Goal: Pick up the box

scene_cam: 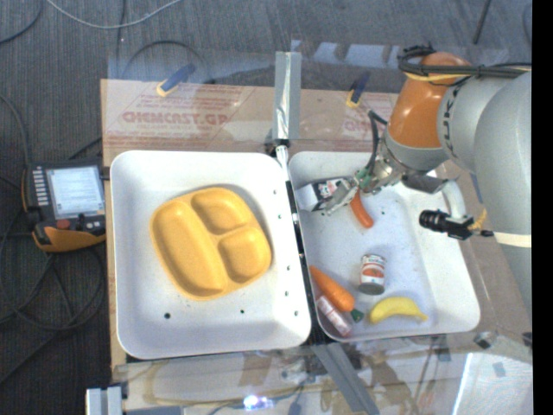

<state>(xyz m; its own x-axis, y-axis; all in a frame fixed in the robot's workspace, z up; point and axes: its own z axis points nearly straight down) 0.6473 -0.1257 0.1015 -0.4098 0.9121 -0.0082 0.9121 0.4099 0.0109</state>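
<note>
Claw (333, 194) low in right bin (449, 275), far-left corner; possibly over box; grip state unclear.

The two shallow white plastic bins (130, 258) look smooth with a soft sheen. In the left one, the yellow three-compartment plastic tray (212, 240) is glossy and moulded. At lower right, the yellow plastic banana (397, 310) and the orange plastic carrot (333, 290) look smooth and faintly shiny. The pale brown cardboard sheet (173, 115) at upper left is matt. The grey carpeted floor (52, 59) appears rough and woven. The arm's orange band (419, 115) is glossy.
</note>
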